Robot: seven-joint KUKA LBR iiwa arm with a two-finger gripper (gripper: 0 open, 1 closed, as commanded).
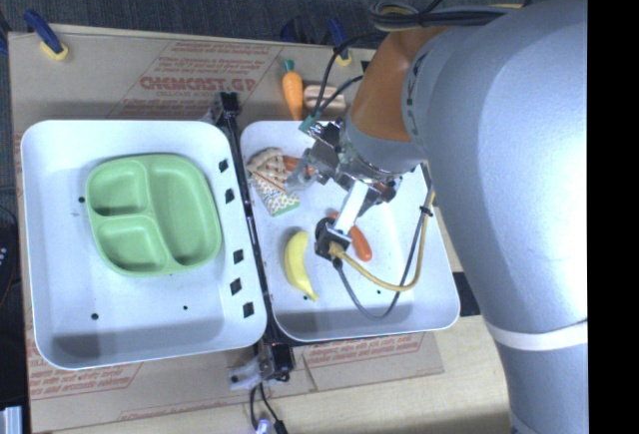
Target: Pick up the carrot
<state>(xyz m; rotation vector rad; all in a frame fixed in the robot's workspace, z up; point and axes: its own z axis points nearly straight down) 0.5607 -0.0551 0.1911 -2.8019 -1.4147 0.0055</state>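
Carrot [291, 95] position is noted first: the small orange piece with a green top is seen outside both bins, on the printed cardboard sheet [180, 73] that covers the table. It is placed just beyond the rim of the right bin [419, 307] at the top of the view and is laid lengthwise, with the green end pointed away from the bin.

The gripper [318, 161] is held low inside the right bin, close to a sandwich-like toy [268, 173] and not far from a banana [298, 264]. Whether it is spread or pressed together cannot be told, and nothing is seen held in it. A short orange-red piece [359, 244] is seen near the banana and should not be mistaken for the target.

The carrot is judged to be a light, stiff plastic toy, smooth and tapered, so it may roll or slip out of a pinch. A hold across the thicker part, just below the green top, is advised.
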